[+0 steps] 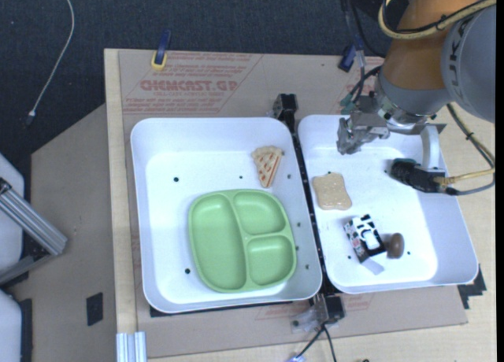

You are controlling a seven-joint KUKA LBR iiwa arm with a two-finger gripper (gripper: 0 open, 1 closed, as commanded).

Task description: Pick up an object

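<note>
The cardboard-topped bench (197,85) bears two white bins, left bin (157,195) and right bin (441,250).

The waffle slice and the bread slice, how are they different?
The waffle slice is a wedge with a grid pattern; the bread slice is a rounded rectangle with a plain top. The waffle slice lies in the left bin, beside the green plate; the bread slice lies in the right bin. Both are tan and lie flat.
</note>
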